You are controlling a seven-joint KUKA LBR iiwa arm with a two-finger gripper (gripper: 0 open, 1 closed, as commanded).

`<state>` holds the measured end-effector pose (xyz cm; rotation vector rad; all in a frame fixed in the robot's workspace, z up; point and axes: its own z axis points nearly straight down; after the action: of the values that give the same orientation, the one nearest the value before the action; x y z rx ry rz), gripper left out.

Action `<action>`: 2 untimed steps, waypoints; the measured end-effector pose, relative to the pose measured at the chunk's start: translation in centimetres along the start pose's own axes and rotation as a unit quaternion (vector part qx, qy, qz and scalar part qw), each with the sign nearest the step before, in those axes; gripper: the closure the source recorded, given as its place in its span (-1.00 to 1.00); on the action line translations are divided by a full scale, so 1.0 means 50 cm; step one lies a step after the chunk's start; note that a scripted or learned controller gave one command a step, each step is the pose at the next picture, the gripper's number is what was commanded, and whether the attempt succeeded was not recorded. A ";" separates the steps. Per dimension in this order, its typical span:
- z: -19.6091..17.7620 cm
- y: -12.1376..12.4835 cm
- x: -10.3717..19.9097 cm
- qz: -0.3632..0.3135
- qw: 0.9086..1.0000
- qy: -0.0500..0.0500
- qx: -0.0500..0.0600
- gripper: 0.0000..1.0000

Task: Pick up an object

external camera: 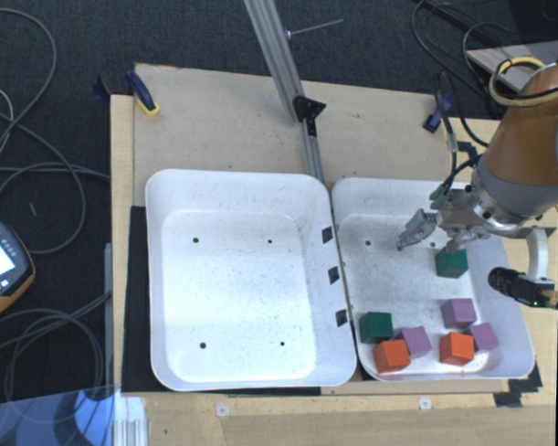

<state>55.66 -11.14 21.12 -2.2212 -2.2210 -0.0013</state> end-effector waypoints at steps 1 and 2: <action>-0.361 0.000 -0.071 -0.001 1.000 -0.002 -0.006 -1.00; -0.268 0.030 -0.123 0.001 1.000 0.000 0.003 -1.00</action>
<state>57.16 -17.31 34.50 -2.2214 -2.2156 0.0052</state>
